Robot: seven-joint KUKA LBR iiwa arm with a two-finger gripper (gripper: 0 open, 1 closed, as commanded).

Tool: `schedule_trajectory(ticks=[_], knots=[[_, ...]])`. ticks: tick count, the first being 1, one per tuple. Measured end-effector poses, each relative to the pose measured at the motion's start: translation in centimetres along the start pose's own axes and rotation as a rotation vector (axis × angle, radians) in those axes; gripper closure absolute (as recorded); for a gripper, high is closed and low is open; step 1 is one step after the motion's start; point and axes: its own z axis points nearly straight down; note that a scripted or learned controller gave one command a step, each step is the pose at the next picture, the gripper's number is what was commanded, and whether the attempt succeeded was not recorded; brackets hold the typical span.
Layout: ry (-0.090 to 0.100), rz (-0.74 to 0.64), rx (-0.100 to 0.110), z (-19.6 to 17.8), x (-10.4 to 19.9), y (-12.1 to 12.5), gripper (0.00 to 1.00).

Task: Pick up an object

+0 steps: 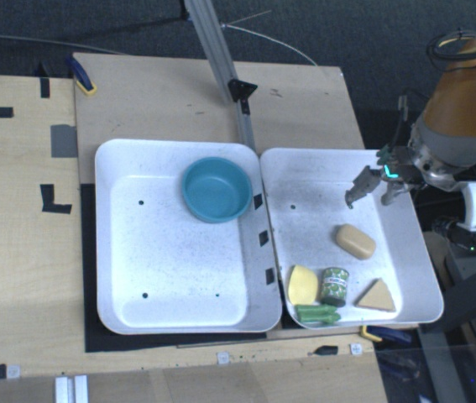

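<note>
End effector (pixel 375 186) over right bin (pixel 305 175), fingers apart, nothing between them. Soap (pixel 355 241) just below it, long axis left-right. Can (pixel 333 286) label unreadable; arm cut off right.

KUKA arm, grey and orange
Orange band (pixel 458 99) above grey wrist; dark two-finger gripper (pixel 375 193) with a teal light.
</note>
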Motion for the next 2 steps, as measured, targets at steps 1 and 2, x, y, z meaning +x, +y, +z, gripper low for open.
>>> schedule_trajectory(ticks=[1,2], knots=[[0.0,0.0,-0.001,0.0,0.0,0.0,0.0],[0.0,0.0,0.005,6.3,0.6,-0.3,0.0]])
